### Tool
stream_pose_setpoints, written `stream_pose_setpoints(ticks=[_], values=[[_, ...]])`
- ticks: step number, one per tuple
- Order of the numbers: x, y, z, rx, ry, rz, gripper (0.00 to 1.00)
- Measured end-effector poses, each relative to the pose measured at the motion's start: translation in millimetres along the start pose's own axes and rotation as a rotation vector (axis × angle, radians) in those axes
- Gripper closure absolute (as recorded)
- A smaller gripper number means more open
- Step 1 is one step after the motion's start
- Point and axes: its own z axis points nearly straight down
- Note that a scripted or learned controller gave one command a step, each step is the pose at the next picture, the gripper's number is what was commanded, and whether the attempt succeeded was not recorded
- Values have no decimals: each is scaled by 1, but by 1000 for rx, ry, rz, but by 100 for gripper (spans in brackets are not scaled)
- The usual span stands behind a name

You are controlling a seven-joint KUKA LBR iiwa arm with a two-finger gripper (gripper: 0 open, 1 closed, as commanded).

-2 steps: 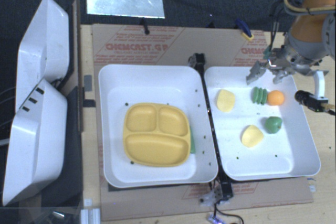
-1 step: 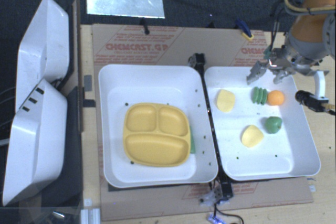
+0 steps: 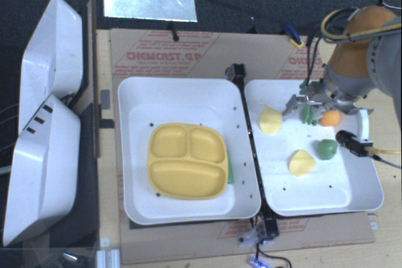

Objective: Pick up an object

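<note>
A robotics lab: cabled arm, cardboard-covered bench, two white bins.

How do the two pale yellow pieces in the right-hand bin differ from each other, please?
The upper yellow piece lies near the right bin's left wall, close to the divider; the lower yellow piece lies nearer the bin's middle, beside the green object. The upper piece looks taller than wide, with a rounded top; the lower piece looks more angular and squat. Both are pale yellow, similar in size, and lie free on the bin floor.
</note>
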Motion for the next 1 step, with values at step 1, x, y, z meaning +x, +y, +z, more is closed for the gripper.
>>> stream_pose_setpoints(ticks=[1], values=[[-1,1,-3,-5,-1,0,0]])
